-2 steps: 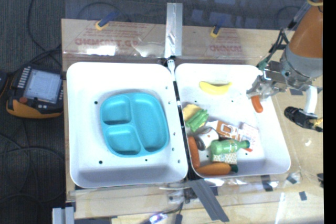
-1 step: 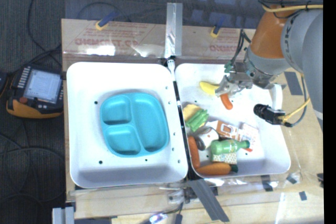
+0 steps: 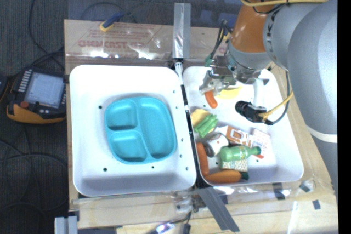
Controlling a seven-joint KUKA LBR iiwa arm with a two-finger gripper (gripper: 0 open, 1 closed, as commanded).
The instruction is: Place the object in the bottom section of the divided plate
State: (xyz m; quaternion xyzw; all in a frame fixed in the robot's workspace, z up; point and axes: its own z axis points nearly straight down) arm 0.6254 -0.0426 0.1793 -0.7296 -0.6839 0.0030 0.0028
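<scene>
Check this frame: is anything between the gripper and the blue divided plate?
Yes. The raised rims where the two white bins meet lie between the gripper, over the right bin, and the blue plate in the left bin. Nothing sits on the plate.

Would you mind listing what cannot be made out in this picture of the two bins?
- Tool, camera view: too small and cluttered to tell whether it grips the small orange item below it.
- Toy pile in the right bin: items overlap; the carrot lies partly under the green bottle.
- Box label: too small to read.
- Divided plate: fully visible.
</scene>
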